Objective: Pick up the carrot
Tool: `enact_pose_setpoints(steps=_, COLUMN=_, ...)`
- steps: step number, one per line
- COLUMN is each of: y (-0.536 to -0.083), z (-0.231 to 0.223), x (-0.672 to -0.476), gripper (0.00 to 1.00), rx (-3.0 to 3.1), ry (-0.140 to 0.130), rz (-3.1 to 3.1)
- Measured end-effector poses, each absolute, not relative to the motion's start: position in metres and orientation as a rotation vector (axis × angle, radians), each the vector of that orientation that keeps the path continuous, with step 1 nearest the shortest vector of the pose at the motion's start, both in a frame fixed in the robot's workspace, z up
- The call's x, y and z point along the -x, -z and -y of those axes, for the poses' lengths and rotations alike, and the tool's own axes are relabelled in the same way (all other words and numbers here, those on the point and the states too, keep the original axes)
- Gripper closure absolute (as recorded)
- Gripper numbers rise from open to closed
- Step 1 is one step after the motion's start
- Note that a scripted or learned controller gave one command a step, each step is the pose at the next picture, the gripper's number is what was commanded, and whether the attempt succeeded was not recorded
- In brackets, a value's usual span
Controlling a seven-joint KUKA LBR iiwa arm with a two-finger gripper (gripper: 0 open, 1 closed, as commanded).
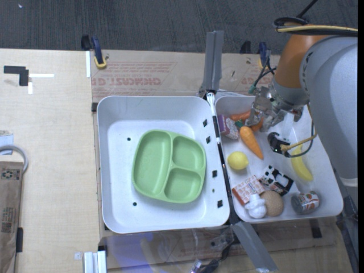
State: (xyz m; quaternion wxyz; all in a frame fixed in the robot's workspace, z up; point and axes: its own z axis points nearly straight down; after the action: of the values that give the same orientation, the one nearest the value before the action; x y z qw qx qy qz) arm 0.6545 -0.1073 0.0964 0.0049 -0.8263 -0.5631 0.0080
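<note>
On wooden bench (pixel 51 129), two bins (pixel 108 152)

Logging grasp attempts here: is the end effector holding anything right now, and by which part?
Cannot be told. The end effector sits over the carrot's upper end, but no grip shows.

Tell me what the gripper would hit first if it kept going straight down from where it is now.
Probably the carrot: the gripper hangs over the carrot's thick end in the right bin, pointing down. Depth is hard to judge from this slanted view, so it might land just beside it.
</note>
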Motion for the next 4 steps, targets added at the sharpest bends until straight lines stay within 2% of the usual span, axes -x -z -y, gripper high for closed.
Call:
enact_pose_setpoints(steps=1, y=-0.191, z=0.039, x=-0.621, gripper=1.00, rx=2.631, ry=-0.005, rz=1.715)
enact_pose_setpoints(steps=2, y=-0.191, z=-0.019, x=-0.590, gripper=1.00, rx=2.490, ry=-0.007, rz=1.912)
enact_pose_setpoints(steps=3, y=-0.190, z=0.053, x=-0.632, gripper=1.00, rx=2.886, ry=-0.008, rz=1.240)
enact_pose_setpoints(steps=4, y=-0.253, z=0.059, x=-0.625, gripper=1.00, rx=2.843, ry=-0.005, rz=1.337)
